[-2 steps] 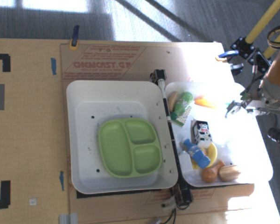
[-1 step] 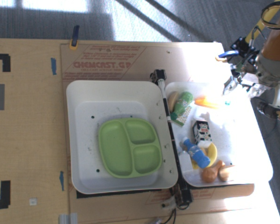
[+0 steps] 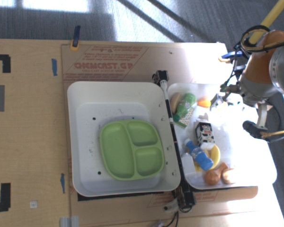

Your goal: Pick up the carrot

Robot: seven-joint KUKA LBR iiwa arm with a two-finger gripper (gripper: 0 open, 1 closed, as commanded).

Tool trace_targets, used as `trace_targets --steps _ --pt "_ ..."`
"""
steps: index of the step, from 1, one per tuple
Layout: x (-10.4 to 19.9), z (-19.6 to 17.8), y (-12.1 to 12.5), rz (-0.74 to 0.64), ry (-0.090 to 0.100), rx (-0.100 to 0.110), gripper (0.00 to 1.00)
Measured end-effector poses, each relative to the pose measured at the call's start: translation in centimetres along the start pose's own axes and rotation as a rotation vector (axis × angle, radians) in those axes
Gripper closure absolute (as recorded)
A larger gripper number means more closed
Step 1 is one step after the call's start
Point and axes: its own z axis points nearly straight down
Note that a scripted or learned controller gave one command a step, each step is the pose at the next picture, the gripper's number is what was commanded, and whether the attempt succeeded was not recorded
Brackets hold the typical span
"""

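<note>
Onion (image 3: 211, 176) at rim; carrot (image 3: 204, 102) beside end effector (image 3: 219, 101).

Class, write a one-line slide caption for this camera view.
KUKA arm's gripper hovers beside the carrot in the right bin; a green divided plate sits in the left bin.

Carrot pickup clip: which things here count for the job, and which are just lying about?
For the job: carrot; gripper; right bin.

Lying about: green tray in the left bin; green bottle; milk carton; blue bottle; banana; onion.
</note>
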Motion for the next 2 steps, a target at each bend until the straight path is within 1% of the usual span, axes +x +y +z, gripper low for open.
trace_targets --steps 1,2 --pt "-1.50 0.99 2.16 0.337 0.016 0.066 0.00" --pt "-1.68 1.05 3.04 0.525 0.007 0.106 0.00"
